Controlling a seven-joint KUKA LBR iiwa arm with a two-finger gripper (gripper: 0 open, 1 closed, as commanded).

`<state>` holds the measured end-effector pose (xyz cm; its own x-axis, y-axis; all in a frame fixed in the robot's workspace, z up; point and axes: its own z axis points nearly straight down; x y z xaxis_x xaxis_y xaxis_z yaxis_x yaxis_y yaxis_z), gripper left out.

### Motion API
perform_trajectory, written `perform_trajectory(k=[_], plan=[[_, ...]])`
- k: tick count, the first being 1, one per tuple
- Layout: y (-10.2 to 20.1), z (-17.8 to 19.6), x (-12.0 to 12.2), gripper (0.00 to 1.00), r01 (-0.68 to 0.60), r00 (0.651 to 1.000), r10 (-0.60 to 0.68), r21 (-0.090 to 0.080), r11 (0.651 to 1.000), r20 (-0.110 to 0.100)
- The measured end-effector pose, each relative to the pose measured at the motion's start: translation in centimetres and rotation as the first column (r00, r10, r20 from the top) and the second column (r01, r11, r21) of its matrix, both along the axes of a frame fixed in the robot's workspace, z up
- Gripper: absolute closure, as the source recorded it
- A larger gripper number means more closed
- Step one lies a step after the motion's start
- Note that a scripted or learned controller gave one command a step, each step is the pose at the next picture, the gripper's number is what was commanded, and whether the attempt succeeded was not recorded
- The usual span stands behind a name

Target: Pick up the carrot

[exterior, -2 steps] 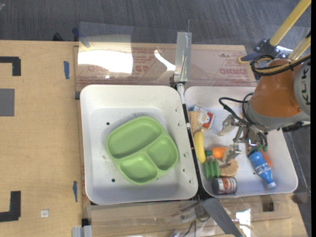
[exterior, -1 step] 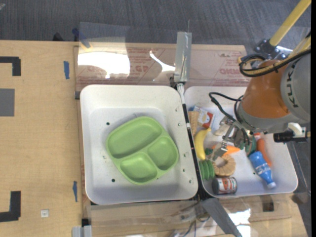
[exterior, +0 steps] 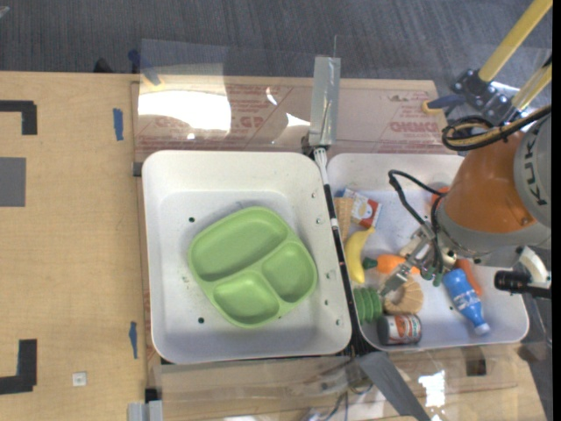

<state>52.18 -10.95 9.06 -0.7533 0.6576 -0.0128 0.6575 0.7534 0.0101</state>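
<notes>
The carrot (exterior: 390, 262) is a small orange piece with a green end, lying near the middle of the right bin (exterior: 508, 327). It sits just right of a yellow banana (exterior: 355, 254). My gripper (exterior: 408, 267) reaches in from the right and hangs low over the bin, its tips right beside the carrot's right end. The metal fingers (exterior: 397, 281) stand spread apart, one above and one below the carrot's end. Nothing is clamped between them.
Crowding the carrot are a tan biscuit (exterior: 406, 298), a can (exterior: 401, 329), a green ridged piece (exterior: 368, 303), a blue bottle (exterior: 464, 298) and a snack packet (exterior: 359, 209). The left bin (exterior: 166, 191) holds a green divided plate (exterior: 252, 266).
</notes>
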Motion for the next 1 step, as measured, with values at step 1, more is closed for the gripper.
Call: perform_trajectory(k=[1], plan=[[0.91,0.0,-0.26,0.0,0.252,0.968,-0.252,0.002,0.968,0.0]])
